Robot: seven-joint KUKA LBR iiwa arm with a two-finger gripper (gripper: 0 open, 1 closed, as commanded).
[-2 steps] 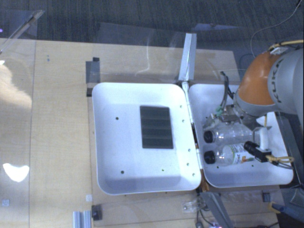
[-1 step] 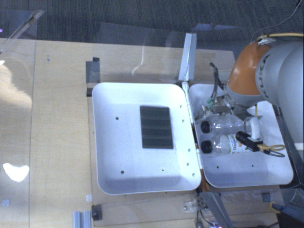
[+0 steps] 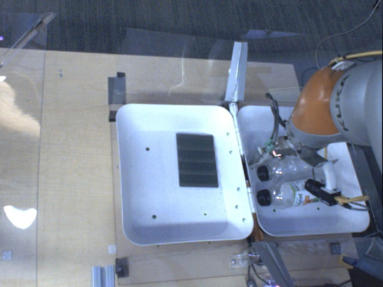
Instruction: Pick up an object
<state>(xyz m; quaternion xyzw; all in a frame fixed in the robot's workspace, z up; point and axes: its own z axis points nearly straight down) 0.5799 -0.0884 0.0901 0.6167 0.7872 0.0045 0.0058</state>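
Camera view shows you the gripper [image 3: 286,154] low in the right bin [image 3: 353,223], just above 2 clear bottles [image 3: 287,184] lying side by side, presumably lined up for a grab; its grip I cannot tell.

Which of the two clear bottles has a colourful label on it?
The lower bottle, nearer the bin's front edge. Its side shows a label with colour; the upper bottle beside it looks plain and clear.

Even overhead light; glare on bench [image 3: 24,118]; image perhaps slightly soft.
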